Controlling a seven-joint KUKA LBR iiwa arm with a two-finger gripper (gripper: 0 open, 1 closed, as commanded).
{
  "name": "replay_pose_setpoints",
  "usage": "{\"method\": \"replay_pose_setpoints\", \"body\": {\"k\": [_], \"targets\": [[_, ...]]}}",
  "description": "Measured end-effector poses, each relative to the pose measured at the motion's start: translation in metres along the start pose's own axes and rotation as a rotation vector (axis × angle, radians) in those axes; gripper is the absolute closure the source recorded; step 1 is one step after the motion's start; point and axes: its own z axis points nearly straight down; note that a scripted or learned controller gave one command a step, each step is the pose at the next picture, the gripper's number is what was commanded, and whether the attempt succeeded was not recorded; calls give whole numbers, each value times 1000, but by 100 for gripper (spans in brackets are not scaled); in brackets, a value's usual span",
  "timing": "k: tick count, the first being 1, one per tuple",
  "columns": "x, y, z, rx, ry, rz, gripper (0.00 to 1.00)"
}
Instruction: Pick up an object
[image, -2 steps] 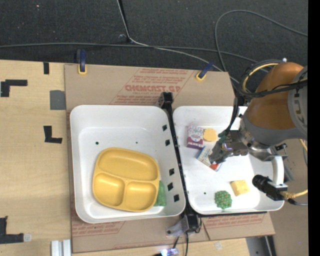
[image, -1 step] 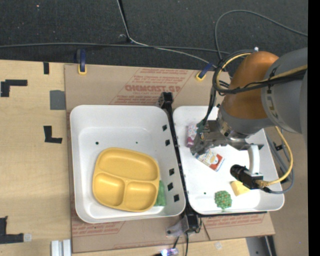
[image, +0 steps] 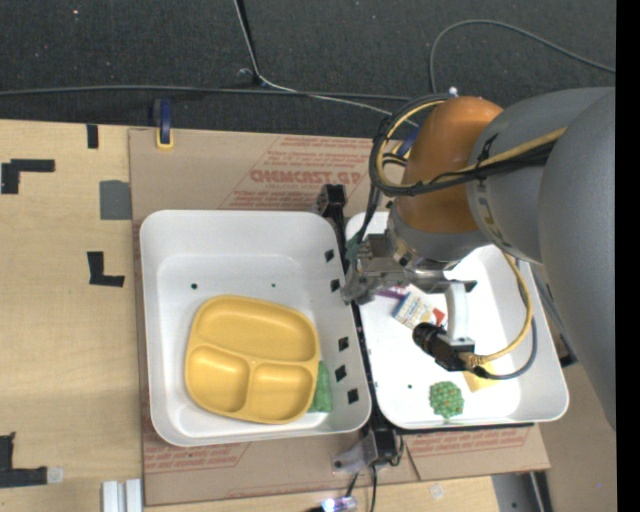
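Over the right bin (image: 540, 405) the arm (image: 450, 180) hangs low near the divider, its gripper (image: 365, 285) (whether anything is grasped cannot be told) poised beside a small packet (image: 408, 305), likely the target, while a green ball (image: 446, 398) sits apart and a yellow tray (image: 252, 357) fills the left bin (image: 165, 260).

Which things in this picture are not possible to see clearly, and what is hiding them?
- Hand, camera view: the arm's wrist covers it, so its grip is unclear.
- Green item, left bin: the yellow tray hides most of it.
- Small packet, right bin: partly under the arm, label too small.
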Motion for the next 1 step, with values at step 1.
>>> {"method": "replay_pose_setpoints", "body": {"k": [1], "targets": [[44, 19, -10, -2, 1, 0, 100]]}}
